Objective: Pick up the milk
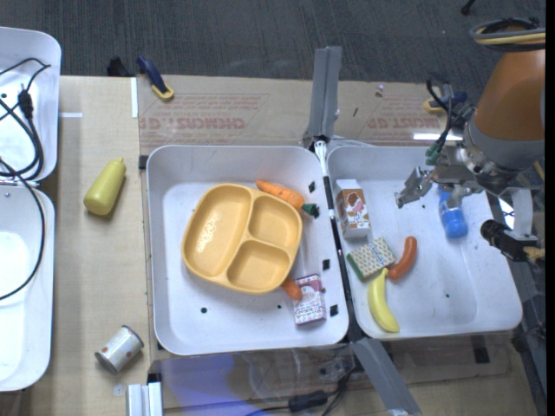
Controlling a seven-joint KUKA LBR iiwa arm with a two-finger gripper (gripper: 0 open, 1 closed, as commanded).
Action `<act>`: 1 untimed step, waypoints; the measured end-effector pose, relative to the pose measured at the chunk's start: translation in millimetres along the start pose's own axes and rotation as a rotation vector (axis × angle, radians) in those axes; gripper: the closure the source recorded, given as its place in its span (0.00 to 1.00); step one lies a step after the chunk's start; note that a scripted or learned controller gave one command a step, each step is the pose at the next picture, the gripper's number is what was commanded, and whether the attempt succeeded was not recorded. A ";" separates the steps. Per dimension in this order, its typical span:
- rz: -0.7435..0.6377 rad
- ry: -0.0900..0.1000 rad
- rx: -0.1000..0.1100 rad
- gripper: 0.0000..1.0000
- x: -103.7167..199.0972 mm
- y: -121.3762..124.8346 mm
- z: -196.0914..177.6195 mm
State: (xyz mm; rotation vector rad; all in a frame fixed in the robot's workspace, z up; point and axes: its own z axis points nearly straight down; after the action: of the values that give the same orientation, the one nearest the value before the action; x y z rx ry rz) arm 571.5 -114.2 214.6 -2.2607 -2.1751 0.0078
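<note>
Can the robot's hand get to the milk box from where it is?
Probably yes. The milk lies in the right bin with open floor between it and the hand. The green box sits just below it, not in the way.

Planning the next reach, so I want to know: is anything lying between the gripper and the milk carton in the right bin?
Nothing visible does. The milk carton lies near the right bin's left wall, and the gripper hangs over bare bin floor to its right. The blue bottle is on the gripper's far side, and the sausage, green packet and banana lie nearer the camera.
</note>
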 end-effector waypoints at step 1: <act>0.218 -0.002 -0.014 0.00 16.4 20.0 104.3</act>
State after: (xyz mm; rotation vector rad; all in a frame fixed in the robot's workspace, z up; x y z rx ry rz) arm 591.4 -98.6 110.2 -2.4933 -1.9238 -0.0048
